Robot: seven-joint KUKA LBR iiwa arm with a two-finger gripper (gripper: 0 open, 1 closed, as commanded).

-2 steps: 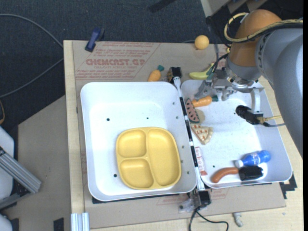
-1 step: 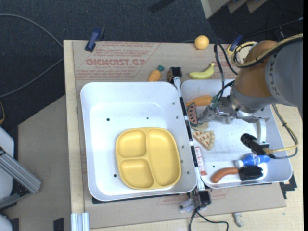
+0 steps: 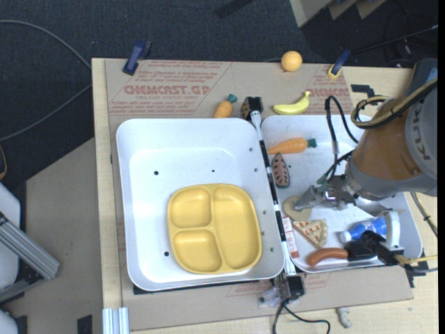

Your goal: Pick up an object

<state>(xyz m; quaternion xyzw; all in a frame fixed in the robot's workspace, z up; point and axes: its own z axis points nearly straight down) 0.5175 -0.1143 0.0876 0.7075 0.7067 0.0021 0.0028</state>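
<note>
The right bin [image 3: 316, 125] holds an orange carrot [image 3: 288, 146] at the back. A brown oval toy [image 3: 281, 170] lies by its left wall. A pizza slice [image 3: 311, 231], a red sausage [image 3: 327, 256] and a blue and white tube [image 3: 372, 228] lie near the front. My gripper [image 3: 304, 202] reaches in from the right and hangs low in the middle of this bin. It sits just above the pizza slice and in front of the brown toy. I see nothing held in it.
The left bin [image 3: 139, 145] holds a yellow divided plate [image 3: 213, 227]. On the bench behind the bins lie a banana [image 3: 292, 105], an orange ball [image 3: 292, 61] and a small orange toy [image 3: 224, 109]. A black cable [image 3: 332, 127] loops over the right bin.
</note>
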